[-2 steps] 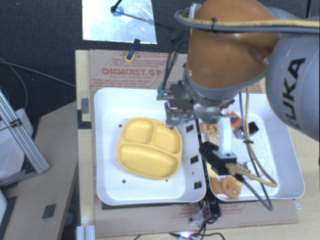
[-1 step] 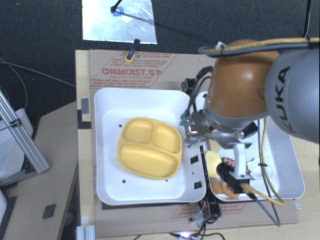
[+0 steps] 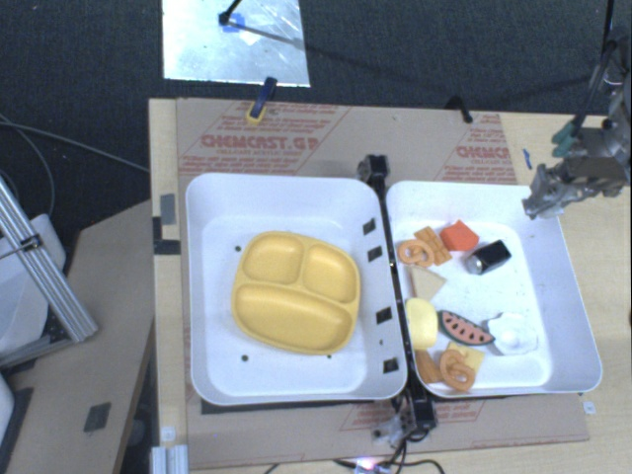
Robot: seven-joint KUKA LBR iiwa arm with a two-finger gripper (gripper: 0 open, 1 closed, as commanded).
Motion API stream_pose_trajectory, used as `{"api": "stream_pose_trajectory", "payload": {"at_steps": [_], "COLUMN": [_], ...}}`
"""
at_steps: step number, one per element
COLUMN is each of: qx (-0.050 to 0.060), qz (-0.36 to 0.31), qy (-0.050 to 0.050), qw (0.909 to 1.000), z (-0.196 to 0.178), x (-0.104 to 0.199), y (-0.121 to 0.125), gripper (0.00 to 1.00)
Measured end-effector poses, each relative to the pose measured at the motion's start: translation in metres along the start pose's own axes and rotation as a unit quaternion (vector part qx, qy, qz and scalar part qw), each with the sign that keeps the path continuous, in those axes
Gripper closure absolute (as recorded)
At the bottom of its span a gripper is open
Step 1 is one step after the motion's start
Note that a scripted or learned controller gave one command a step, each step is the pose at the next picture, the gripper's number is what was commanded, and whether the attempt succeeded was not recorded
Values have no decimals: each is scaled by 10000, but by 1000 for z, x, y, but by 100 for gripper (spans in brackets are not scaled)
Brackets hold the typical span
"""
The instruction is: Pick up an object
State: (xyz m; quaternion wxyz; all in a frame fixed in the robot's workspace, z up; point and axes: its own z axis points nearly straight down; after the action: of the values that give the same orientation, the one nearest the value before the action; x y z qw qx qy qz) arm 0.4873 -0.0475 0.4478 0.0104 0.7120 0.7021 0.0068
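Gripper (image 3: pixel 545 197) hung at the far right corner of the right bin (image 3: pixel 568 265), above its rim, with the grey wrist behind it. Its fingers were small and dark against the bench, so whether they were spread or closed could not be told; nothing showed between them.

The task named no particular item, so a fair choice was whichever piece stood most apart. That looked to be the black cylinder (image 3: pixel 490 257), lying on its side in the upper middle of the right bin, just beside the orange block (image 3: pixel 458 235) but with bare white floor on its right and lower sides. Its long axis ran on a diagonal, from lower left to upper right in the camera view, with the paler end toward the lower left.

To do the step well, the arm would need to travel leftward and toward the near side from the rim, settle above the cylinder's middle, and turn the wrist so the fingers closed across the short width, not along the diagonal. Coming down from the clear side should have kept a finger from catching the orange block.

The pretzel (image 3: pixel 414 254), the watermelon slice (image 3: pixel 466 329) and the white piece (image 3: pixel 513 336) lay crowded together, poorer targets. The yellow tray (image 3: pixel 295 291) sat alone in the left bin (image 3: pixel 212 265), too broad for a pinch.
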Motion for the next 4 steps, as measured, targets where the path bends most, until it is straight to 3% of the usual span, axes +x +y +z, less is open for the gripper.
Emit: {"api": "stream_pose_trajectory", "payload": {"at_steps": [2,3,4], "qx": [88,110,157], "qz": [-130,-156,-45], "qy": [41,49,7], "qw": [9999,9998,9999], "z": [-90,-88,2], "x": [144,273,206], "y": [-1,-4,-4], "gripper": [100,100,100]}}
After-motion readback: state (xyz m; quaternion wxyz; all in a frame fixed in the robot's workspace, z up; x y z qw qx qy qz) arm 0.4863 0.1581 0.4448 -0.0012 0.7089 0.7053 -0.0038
